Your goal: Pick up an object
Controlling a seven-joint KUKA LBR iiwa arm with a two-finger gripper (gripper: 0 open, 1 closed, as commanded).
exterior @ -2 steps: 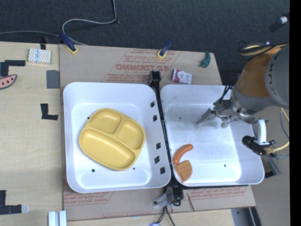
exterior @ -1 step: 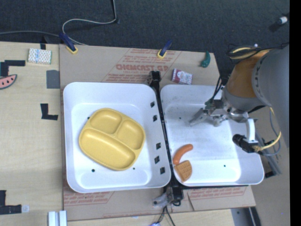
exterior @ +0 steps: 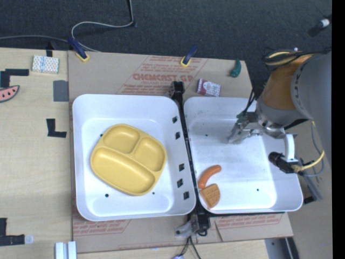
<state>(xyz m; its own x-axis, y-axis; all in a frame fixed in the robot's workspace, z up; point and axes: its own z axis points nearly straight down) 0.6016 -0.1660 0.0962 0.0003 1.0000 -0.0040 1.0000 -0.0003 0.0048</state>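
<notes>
A yellow divided plate [exterior: 128, 158] lies in the left bin [exterior: 86, 112]. In the right bin [exterior: 280, 196] an orange sausage-shaped toy [exterior: 209, 175] and a tan waffle-like piece [exterior: 210, 195] lie near the front left corner. My gripper [exterior: 237, 134] hangs over the upper middle of the right bin, up and to the right of the sausage, with nothing visible between its fingers. The grey arm with its orange band [exterior: 280, 88] comes in from the right.
A small red-and-white packet [exterior: 207, 87] lies on the cardboard behind the bins. Yellow and blue clamps [exterior: 188, 57] hold the cardboard's rear edge. A black divider with clips [exterior: 182, 144] runs between the bins. Cables hang beside the arm at right.
</notes>
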